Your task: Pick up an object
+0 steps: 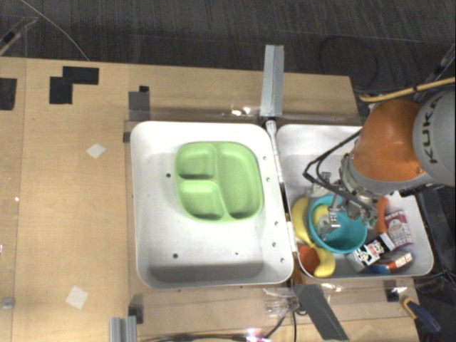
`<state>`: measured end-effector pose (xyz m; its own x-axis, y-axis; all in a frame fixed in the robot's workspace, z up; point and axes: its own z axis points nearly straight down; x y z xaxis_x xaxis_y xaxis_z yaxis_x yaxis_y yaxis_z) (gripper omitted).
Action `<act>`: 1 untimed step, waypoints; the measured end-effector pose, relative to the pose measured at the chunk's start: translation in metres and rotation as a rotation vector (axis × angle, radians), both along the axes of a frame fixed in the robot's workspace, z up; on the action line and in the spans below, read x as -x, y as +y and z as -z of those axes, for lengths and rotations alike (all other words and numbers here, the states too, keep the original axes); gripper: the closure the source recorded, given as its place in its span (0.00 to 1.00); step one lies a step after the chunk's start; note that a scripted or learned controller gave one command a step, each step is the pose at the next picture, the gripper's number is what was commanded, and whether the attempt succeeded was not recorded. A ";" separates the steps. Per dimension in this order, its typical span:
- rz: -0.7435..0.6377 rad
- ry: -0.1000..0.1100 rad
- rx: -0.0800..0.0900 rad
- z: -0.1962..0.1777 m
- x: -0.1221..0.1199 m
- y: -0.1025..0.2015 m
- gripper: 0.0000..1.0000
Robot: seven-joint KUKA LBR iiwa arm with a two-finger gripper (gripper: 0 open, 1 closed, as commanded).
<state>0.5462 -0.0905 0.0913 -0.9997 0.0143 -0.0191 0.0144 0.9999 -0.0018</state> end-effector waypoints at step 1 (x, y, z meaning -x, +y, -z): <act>0.122 0.010 -0.002 -0.023 0.012 -0.060 0.00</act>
